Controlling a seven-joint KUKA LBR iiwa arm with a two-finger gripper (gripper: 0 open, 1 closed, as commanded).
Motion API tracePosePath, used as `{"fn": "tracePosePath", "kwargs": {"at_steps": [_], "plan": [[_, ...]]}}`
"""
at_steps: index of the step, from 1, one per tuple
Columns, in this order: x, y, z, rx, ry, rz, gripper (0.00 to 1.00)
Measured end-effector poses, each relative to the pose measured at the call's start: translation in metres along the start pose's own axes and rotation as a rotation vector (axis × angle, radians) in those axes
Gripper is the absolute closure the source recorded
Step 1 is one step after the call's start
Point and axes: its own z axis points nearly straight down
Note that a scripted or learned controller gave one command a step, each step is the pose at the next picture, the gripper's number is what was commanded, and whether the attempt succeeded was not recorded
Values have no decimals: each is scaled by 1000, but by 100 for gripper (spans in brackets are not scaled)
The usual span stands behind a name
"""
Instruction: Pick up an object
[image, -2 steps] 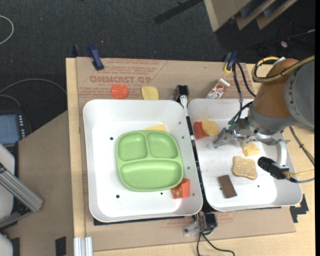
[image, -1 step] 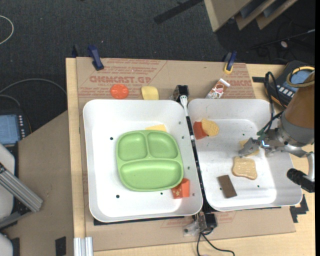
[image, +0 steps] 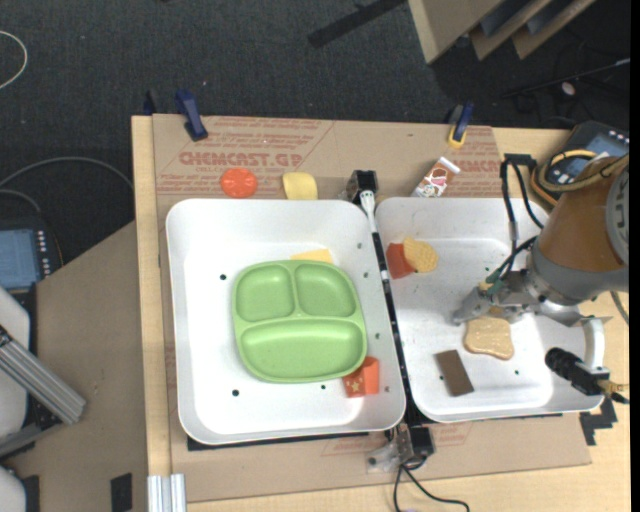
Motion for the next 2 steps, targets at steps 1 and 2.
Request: {"fn": "tracePosePath", "kwargs": {"at_steps": [1, 2], "plan": [[-5, -14, -2, -2, -2, 2, 0], [-50, -25, -10, -7, -6, 4, 0]]}}
